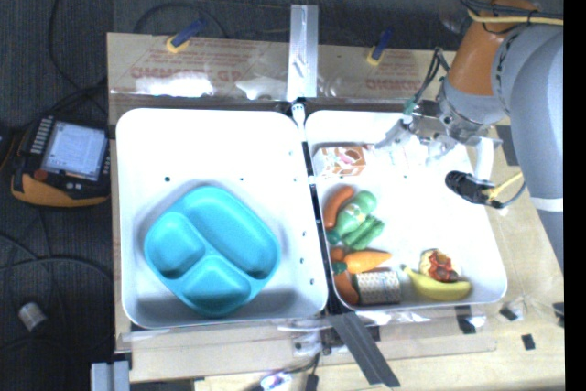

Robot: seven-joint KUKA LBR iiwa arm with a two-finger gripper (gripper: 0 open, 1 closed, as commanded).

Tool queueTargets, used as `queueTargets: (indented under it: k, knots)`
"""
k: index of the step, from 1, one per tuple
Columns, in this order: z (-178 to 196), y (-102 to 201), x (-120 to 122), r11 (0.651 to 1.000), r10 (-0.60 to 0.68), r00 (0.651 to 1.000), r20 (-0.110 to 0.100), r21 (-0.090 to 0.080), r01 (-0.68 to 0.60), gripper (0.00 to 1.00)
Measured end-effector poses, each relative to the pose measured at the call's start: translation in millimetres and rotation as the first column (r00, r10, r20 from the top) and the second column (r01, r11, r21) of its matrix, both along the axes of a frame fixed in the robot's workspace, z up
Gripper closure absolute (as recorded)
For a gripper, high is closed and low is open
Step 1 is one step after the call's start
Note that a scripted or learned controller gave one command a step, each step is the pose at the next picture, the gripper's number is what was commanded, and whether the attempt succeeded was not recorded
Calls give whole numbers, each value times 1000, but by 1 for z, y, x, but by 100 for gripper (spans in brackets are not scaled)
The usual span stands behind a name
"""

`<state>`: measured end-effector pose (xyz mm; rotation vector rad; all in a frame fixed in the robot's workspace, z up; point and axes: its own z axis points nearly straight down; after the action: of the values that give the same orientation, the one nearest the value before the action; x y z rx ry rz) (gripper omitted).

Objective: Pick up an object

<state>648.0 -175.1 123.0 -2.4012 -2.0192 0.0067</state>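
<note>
Overhead, the tool [414, 131] hangs at the far rim of the right bin [476, 233]; whether it is spread or pressed together I cannot tell. Nothing looks lifted: carrot [364, 260], green pepper [359, 217] and banana [439, 287] lie in that bin, so the pick remains undone.
</note>
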Motion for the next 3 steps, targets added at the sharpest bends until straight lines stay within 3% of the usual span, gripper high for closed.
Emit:
queueTargets:
  k: [1, 2, 3]
  knots:
    - [57, 102, -10, 999, 34, 999, 0, 1, -34, 0]
    - [57, 142, -17, 990, 138, 990, -1, -2, -138, 0]
    - [57, 141, -75, 950, 312, 950, 0, 1, -312, 0]
